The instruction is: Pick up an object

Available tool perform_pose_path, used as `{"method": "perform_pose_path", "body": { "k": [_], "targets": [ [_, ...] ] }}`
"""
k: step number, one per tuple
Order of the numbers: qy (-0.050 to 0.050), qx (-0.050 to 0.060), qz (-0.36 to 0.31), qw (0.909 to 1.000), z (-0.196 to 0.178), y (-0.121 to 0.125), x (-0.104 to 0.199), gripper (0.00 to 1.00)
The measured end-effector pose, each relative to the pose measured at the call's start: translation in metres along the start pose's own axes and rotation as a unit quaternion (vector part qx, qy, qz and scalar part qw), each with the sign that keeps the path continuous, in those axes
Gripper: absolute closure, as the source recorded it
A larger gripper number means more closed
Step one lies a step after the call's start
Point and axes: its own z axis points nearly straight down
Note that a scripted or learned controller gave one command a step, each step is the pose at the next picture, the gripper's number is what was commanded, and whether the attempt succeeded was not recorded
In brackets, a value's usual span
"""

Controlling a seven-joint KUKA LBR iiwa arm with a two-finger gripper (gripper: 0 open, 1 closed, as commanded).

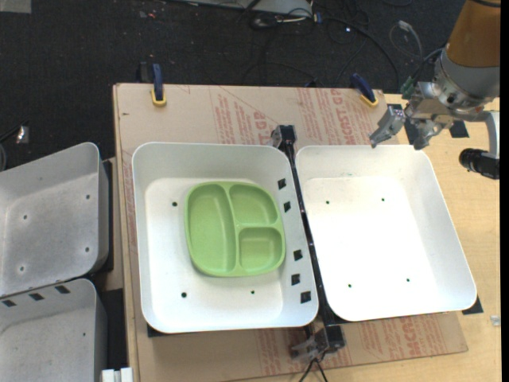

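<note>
Camera view: gripper (404, 130) spread open, nothing held, at far edge of right bin (445, 293). Go left, descend onto green plate (235, 229) (grab its rim).

You've got 2 white bins (151, 165) side by side, 1 green divided plate (235, 229) with 3 compartments, 1 arm (477, 46), 1 gripper (404, 131).

2 yellow clamps (159, 95) pin the brown board (215, 114) on the bench.
</note>
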Motion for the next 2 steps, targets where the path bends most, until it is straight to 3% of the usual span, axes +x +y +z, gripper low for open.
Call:
{"method": "perform_pose_path", "body": {
  "k": [1, 2],
  "targets": [
    [-0.001, -0.006, -0.001, 1.0, -0.007, 0.002, 0.0, 0.0],
    [0.0, -0.003, -0.002, 1.0, 0.052, 0.005, 0.009, 0.0]
  ]
}}
